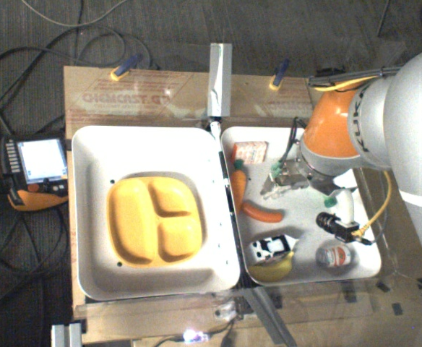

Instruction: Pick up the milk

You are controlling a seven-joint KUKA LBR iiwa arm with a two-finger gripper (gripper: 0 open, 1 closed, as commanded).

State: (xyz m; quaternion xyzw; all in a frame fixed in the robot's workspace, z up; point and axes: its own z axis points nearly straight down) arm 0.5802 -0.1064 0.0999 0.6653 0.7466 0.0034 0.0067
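While the arm (355, 121) bends over the right bin (370, 270), its pincer (280, 179) points leftward.

overhead, fixed | slanted down | both bins (81, 215) framed | range probably moderate

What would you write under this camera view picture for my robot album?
Robot hand hovers over the right bin, above the hot dog and cow-spotted milk carton; yellow tray fills the left bin.

We see the right bin (370, 270) holding the milk (272, 248) — a banana (274, 269) just before it, a sausage (262, 212) behind, a can (333, 256) to its right.
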